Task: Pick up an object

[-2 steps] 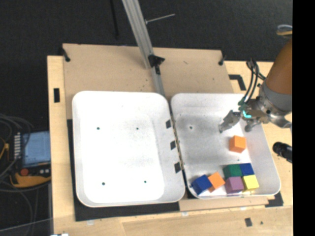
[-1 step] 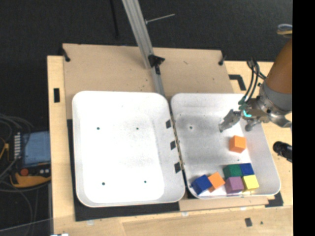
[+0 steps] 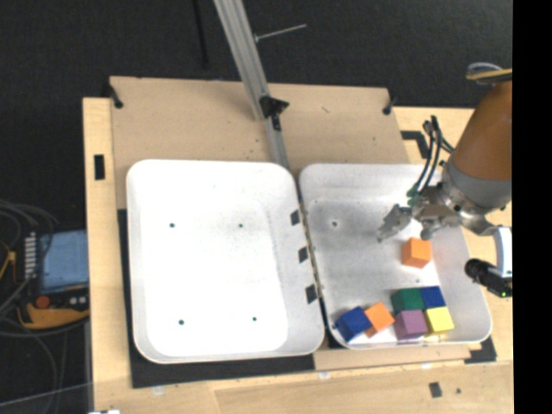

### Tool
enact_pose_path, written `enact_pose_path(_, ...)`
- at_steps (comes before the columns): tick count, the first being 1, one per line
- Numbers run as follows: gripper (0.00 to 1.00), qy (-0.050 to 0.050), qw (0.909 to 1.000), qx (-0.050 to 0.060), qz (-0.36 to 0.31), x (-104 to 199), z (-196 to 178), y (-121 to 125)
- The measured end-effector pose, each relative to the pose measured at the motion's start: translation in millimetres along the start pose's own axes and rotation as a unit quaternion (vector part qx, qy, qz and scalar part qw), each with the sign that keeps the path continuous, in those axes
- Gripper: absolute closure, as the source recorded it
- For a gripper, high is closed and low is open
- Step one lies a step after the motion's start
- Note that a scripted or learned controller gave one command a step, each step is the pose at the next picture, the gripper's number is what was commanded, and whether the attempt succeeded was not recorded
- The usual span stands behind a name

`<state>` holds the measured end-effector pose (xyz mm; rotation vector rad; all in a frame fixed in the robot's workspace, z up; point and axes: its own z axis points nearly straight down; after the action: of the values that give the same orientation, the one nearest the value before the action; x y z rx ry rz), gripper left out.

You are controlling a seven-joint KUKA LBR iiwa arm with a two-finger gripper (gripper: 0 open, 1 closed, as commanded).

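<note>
The right-hand shallow white plastic bin (image 3: 345, 198) serves as the landmark here, and nearly everything of interest sits inside it. The grey arm with its orange band (image 3: 487, 141) reaches in over the bin's right rim, and its two-finger gripper (image 3: 412, 221) hangs above the bin's upper right part, its two grey fingers (image 3: 392, 222) splayed wide apart with nothing between them. Just below the gripper, toward the bin's right side, a small orange cube (image 3: 417, 253) lies alone on the bin floor, close to the fingers but apart from them. Along the bin's lower edge a cluster of small cubes is gathered: a blue cube (image 3: 352, 322) at the left of the group, a second orange cube (image 3: 379, 316) touching it, then a purple cube (image 3: 411, 323) and a yellow cube (image 3: 440, 319) nearest the bin's lower rim, with a green cube (image 3: 407, 301) and another blue cube (image 3: 431, 297) just behind those two. Left of the landmark bin, touching it side by side, sits the other shallow white plastic bin (image 3: 216, 257). Both rest on a pale wooden bench (image 3: 250, 119), and a slim grey metal rail (image 3: 246, 54) slants down from the top toward the gap between the two bins.
</note>
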<state>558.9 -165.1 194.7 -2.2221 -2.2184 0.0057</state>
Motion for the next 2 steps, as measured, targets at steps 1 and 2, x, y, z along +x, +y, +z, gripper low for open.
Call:
enact_pose_path(1,0.00,0.000,1.0000,0.001,0.000,4.8,59.9,-6.0)
enact_pose_path(2,0.00,-0.001,1.0000,-0.004,0.000,3.4,96.1,-4.1)
